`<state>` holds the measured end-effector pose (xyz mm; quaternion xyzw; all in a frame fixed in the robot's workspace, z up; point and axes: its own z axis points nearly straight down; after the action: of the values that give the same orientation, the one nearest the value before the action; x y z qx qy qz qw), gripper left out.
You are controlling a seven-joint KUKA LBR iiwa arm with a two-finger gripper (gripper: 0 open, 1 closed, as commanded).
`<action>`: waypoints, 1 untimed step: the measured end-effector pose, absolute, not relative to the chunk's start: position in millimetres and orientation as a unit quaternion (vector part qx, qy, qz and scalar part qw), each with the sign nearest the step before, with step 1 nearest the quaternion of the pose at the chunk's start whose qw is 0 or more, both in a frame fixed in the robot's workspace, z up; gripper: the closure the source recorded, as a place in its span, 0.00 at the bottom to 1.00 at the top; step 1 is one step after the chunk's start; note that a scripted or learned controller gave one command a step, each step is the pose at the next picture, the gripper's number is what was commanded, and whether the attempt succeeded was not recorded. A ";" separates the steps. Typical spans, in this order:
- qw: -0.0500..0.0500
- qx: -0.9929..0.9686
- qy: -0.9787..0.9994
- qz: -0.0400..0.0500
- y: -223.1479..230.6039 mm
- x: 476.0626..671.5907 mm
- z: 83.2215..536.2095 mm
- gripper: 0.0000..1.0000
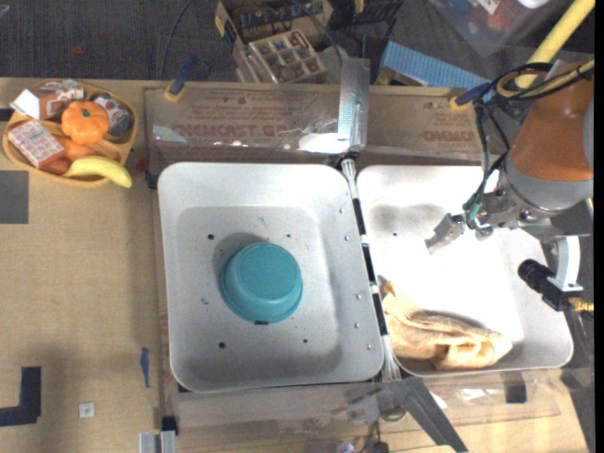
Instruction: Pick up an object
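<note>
One crumpled tan cloth point(444, 333), long axis running left to right along the near wall of the right bin point(557, 352), lying below and slightly left of the gripper point(442, 236), which hangs over the bin's middle, grip state undeterminable.

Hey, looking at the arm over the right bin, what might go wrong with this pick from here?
Two risks, judging by the layout. The hand hangs over bare floor of the right bin, apart from the tan cloth lying against the near wall, so closing here would likely grab nothing. The cloth is limp and flat against the wall, so a pinch may slip or catch only a fold.
</note>
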<state>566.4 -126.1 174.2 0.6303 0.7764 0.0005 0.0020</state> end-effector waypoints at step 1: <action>0.004 0.631 0.776 0.001 -127.1 567.3 184.7 1.00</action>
<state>567.3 -127.1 184.7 0.6306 0.7761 0.0014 0.0042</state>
